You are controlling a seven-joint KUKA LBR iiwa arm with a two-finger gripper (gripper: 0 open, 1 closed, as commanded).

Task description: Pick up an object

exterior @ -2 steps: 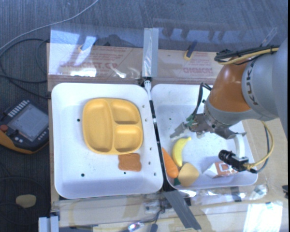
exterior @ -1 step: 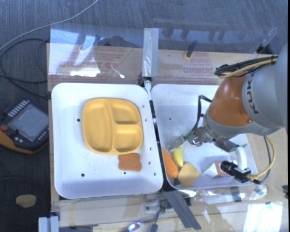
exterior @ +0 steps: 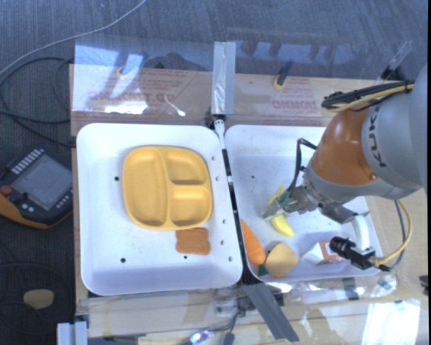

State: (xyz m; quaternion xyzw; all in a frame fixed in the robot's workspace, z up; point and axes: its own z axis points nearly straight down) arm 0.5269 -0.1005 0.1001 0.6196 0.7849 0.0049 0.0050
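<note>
One gripper (exterior: 286, 201) hangs low in the right bin (exterior: 255, 157), touching the banana (exterior: 281, 225), which lies just toward the bin's front edge, long axis slanting; its grasp I cannot tell.

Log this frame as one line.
arm: over right bin | pincer: low at banana | carrot, round yellow fruit: near edge | left bin: yellow tray

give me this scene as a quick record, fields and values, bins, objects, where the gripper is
left bin: yellow divided plate; orange-brown piece at the plate's near edge
right bin: carrot, pale round item, yellow item
arm: reaches in from the right over the right bin
gripper: low, just above the yellow item
hold: none visible between the fingers
</note>
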